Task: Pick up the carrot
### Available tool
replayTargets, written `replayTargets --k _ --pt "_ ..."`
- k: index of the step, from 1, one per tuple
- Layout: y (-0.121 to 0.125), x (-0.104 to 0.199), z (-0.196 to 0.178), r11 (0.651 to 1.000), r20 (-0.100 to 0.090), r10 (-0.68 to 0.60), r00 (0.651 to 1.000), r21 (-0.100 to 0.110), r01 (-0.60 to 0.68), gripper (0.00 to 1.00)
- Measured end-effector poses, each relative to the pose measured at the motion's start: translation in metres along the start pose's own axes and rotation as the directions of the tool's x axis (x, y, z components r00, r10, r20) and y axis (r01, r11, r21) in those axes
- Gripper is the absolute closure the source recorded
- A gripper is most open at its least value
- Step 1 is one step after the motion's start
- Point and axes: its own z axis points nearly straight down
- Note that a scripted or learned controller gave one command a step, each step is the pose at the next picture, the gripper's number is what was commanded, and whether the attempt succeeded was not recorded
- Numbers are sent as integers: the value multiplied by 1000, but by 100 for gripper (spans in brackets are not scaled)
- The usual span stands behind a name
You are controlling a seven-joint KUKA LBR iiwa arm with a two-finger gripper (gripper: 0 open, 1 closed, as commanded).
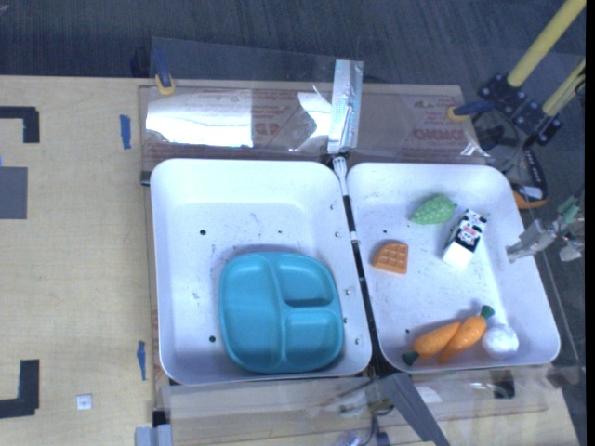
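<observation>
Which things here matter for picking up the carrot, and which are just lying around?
For the job:
carrot, in the right bin

Just lying about:
blue plate, in the left bin
waffle
green leafy piece
small white carton
white round thing, beside the carrot

Print, but none legible

Red lettering runs across the clear plastic sheet [279,119] behind the bins (too blurred and glare-washed to read), and the small white carton [464,238] carries a dark label, equally unreadable.
</observation>
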Motion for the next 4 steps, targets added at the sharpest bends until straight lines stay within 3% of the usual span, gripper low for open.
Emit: replayTargets --k 1,2,3,4 --pt "-8 28 95 1000 -2 7 1000 7 -7 0" --pt "-9 35 170 1000 -3 14 1000 8 -14 0" --pt "-6 40 154 971 1 240 971 -1 -240 0" --pt "-6 25 184 987 -3 163 987 -1 -163 0"
